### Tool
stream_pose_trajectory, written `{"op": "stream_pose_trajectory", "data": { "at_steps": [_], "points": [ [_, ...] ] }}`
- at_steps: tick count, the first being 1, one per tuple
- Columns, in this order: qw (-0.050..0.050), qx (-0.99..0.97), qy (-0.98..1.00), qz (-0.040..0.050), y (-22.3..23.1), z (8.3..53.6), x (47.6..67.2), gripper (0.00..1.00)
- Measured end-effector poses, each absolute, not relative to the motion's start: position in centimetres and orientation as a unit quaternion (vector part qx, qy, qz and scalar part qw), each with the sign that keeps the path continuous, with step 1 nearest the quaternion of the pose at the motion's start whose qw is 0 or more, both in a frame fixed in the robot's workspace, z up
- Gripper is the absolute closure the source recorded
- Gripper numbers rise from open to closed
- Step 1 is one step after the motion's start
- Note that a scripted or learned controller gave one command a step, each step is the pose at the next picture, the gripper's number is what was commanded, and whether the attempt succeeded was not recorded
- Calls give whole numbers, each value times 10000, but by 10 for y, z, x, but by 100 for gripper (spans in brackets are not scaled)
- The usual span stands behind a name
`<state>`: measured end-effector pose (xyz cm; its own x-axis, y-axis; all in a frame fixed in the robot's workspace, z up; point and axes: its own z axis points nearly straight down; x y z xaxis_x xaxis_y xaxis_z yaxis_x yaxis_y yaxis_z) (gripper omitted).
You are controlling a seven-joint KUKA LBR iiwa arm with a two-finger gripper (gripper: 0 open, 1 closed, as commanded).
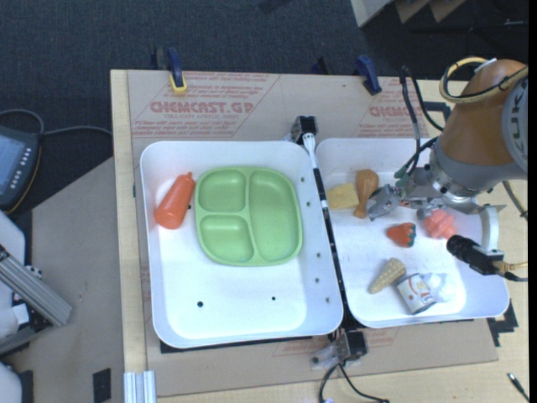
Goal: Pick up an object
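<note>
In the camera view, the arm [482, 133] is seen reaching in over the right bin [352, 300], and the hand [388, 201] is lowered close to the bin floor near its upper part. Whether the hand is spread or pressed together cannot be told from this slant, and nothing is seen held in it.

Several small things lie around the hand. Just beside it, toward the bin divider, a brown drumstick-shaped toy [366, 190] and a pale yellow block [341, 196] are found — these two are touching each other. Just below the hand lies a red strawberry-like toy [401, 234], and a pink toy [438, 223] is near it, under the wrist. Further below, well apart from the hand, a cone-shaped toy [388, 274] and a small white carton [419, 291] are placed.

The drumstick is judged the nearest target. It looks like light, stiff plastic with a smooth, rather slippery surface; it should be taken across its narrow shaft, not the rounded end, because there it may slide out.

In the left bin [168, 309], well apart, a green divided plate [249, 215] and an orange bottle [174, 201] are seen.
</note>
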<state>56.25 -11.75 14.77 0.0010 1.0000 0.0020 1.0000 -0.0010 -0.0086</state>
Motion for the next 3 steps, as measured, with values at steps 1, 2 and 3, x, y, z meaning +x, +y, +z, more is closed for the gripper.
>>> {"op": "stream_pose_trajectory", "data": {
  "at_steps": [1,2,3],
  "points": [
    [28,-7074,-7068,16,-124,101,564,0],
    [20,-7071,-7071,11,-124,84,564,0],
    [1,-7077,-7065,0,-124,95,565,100]
  ]
}}
